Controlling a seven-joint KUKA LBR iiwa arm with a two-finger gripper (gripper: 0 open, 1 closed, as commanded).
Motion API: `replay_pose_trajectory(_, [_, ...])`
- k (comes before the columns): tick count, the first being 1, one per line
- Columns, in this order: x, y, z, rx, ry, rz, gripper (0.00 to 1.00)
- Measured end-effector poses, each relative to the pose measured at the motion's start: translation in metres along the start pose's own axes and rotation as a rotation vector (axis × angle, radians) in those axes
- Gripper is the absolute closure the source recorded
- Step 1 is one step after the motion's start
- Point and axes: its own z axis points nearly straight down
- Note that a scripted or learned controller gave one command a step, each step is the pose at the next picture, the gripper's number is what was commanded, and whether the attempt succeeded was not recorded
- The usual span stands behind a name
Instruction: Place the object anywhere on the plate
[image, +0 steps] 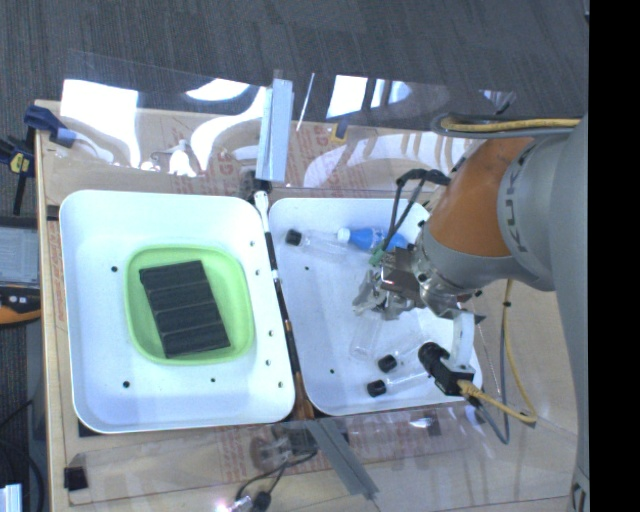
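Plate (138, 300), green, sits in the left bin (85, 230) with a dark ridged block (183, 307) already on it. Gripper (385, 292) is down in the right bin (320, 350) among clear tubes (330, 240); I can't tell its state or whether it has anything. My worry: a transparent tube slips, or lands on the block and rolls off.

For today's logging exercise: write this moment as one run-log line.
arm: over right bin | gripper: low among clear tubes | plate: left bin, holds black block | placement: not done
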Motion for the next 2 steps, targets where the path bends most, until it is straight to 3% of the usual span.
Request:
replay_pose_trajectory(1, [0.070,-0.005,0.017,0.004,0.000,-0.198,1.00])
replay_pose_trajectory(2, [0.146,-0.003,0.017,0.001,-0.001,-0.270,1.00])
